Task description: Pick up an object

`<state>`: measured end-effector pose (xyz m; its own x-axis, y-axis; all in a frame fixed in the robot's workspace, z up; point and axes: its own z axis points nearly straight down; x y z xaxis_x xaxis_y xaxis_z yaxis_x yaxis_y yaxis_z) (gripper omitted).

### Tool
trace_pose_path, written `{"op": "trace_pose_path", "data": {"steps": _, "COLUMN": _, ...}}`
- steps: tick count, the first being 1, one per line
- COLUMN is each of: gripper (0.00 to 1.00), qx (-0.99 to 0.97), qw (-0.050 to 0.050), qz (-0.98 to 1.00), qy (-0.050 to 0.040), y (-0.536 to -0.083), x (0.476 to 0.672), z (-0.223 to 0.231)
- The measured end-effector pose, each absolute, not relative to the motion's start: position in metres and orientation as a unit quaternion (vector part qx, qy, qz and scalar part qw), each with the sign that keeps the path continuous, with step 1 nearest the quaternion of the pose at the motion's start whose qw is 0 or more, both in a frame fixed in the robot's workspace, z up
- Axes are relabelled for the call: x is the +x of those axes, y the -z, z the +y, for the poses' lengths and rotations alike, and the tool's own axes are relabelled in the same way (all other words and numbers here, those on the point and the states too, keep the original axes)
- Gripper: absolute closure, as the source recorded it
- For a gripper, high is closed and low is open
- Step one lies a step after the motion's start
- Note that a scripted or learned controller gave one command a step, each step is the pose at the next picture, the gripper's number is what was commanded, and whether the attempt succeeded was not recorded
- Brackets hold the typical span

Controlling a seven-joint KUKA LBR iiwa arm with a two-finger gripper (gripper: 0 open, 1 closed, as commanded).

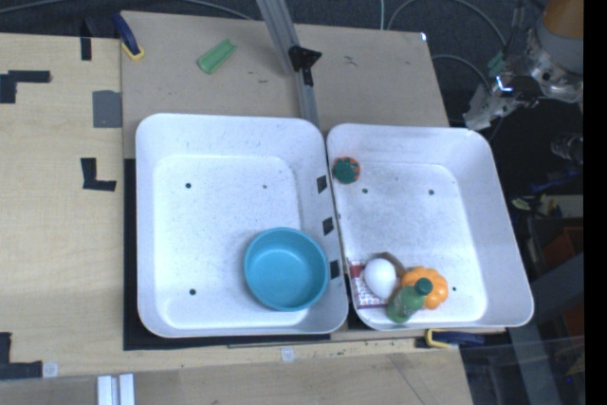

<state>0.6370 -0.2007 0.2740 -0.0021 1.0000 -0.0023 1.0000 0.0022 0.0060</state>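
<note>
While the arm waits off to the right of the bench, the gripper (486, 104) hangs outside the right bin (493, 204), beyond its far right corner and well apart from everything inside. At this size and blur I cannot tell how its jaws stand; nothing is visibly held.

Seen from the fixed overhead camera, the likely targets sit in the right bin. A white ball (380, 277) lies near the front left corner, touching or just beside an orange toy (427, 286) with a green piece (406, 303) against it; a flat card seems to lie under them. A small round green-and-red object (346, 170) sits alone near the far left wall. The left bin (171, 147) holds a blue bowl (285, 267) near its front right.

To do this step well, I judge the lone round object the cleaner pick: it has free space around it, though the wall is close, so the fingers should straddle it parallel to that wall. The clustered trio risks a nudge or a double grasp.
</note>
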Motion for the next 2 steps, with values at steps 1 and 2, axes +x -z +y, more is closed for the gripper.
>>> {"op": "trace_pose_path", "data": {"steps": 1, "gripper": 1.00, "qx": 0.707, "qw": 0.000, "qz": 0.708, "qy": 0.0000, "y": -0.278, "x": 0.637, "z": -0.200}}
{"op": "trace_pose_path", "data": {"steps": 2, "gripper": 1.00, "qx": 0.705, "qw": -0.001, "qz": 0.709, "qy": 0.0003, "y": -0.264, "x": 0.631, "z": -0.140}}
